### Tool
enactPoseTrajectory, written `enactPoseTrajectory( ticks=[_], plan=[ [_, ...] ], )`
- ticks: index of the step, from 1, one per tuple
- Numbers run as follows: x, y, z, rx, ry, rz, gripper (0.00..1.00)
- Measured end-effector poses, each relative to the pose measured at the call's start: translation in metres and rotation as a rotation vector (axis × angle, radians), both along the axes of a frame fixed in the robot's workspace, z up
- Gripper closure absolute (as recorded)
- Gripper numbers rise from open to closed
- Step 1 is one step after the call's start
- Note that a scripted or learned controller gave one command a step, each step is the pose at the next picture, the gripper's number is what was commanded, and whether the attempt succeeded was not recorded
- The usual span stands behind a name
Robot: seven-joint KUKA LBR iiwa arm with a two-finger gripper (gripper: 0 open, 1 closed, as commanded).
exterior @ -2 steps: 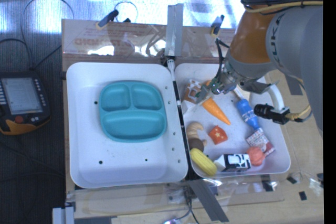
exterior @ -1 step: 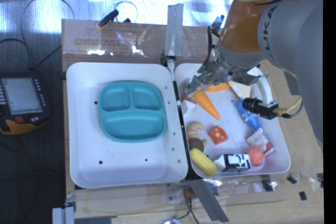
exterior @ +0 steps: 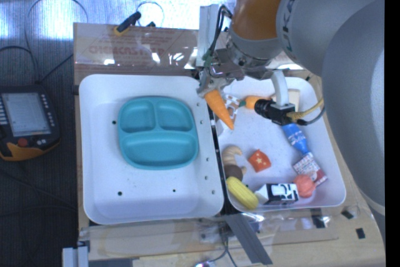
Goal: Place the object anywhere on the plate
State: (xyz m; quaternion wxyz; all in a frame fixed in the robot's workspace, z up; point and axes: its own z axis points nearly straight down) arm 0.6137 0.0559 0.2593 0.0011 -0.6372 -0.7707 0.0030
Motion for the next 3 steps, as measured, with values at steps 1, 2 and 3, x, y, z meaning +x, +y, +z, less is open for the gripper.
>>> enactPoseTrajectory(
  ticks=[1,2,3],
  plan=[
    [0.000,-0.002,-0.001,-0.002,0.002,-0.003,0.00],
    [0.051,0.065,-0.106,-0.005,0.010,-0.129,0.00],
    [0.059,0.172,-0.166,0.003,-0.020,-0.218,0.00]
  ],
)
